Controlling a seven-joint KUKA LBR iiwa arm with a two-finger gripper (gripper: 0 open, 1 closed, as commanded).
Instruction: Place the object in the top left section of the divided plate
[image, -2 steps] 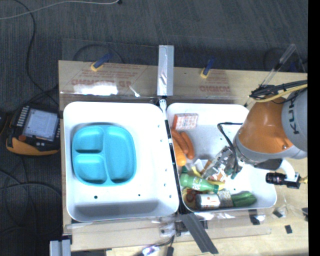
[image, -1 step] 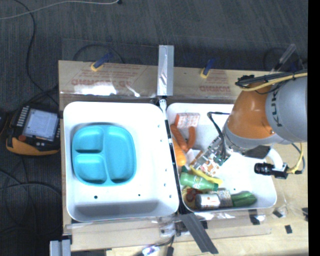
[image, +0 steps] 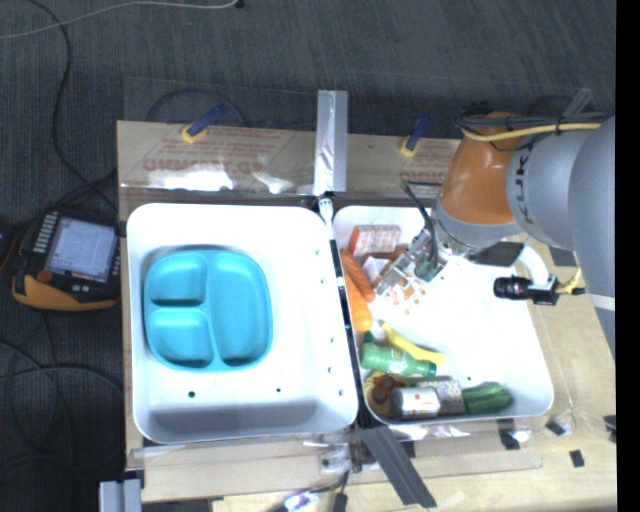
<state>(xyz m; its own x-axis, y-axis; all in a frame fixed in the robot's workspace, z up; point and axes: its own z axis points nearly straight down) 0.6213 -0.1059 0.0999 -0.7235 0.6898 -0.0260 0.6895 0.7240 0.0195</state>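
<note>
A blue divided plate (image: 208, 306) lies in the left white bin (image: 290, 390); its top left section (image: 178, 279) holds nothing. My gripper (image: 408, 266) hangs low over the upper middle of the right bin (image: 500, 330), just right of an orange-and-white box (image: 372, 241) and above a small white piece with orange spots (image: 400, 291). An orange carrot (image: 356, 290) lies along that bin's left wall. Whether anything is in the gripper is not visible.
At the front of the right bin lie a green bottle (image: 396, 361), a yellow banana (image: 412, 347), a dark bottle with a red label (image: 420, 401) and a green cucumber (image: 487, 397). A black part (image: 522, 288) juts out on the arm's right.
</note>
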